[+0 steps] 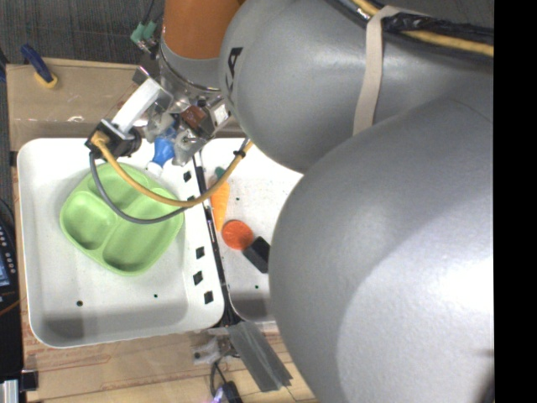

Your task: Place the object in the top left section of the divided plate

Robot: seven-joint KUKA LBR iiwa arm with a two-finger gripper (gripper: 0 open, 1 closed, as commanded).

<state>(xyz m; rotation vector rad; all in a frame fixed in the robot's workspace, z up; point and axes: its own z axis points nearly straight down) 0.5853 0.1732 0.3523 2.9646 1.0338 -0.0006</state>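
A light green divided plate [122,225] lies in the left bin [50,309], with a yellow cable and a dark cable looping over its far half. My gripper [174,138] hangs just beyond the plate's far right edge, near the wall between the bins. A small blue and white object [161,153] shows directly under the gripper, beside the plate's rim. Whether it is held or resting in the bin cannot be told from this view.
In the right bin [252,309] lie an orange round object [236,235], an orange elongated piece [220,200] and a black item [257,254]. The grey arm covers most of the right bin. A blue clamp [38,64] sits on the bench at the far left.
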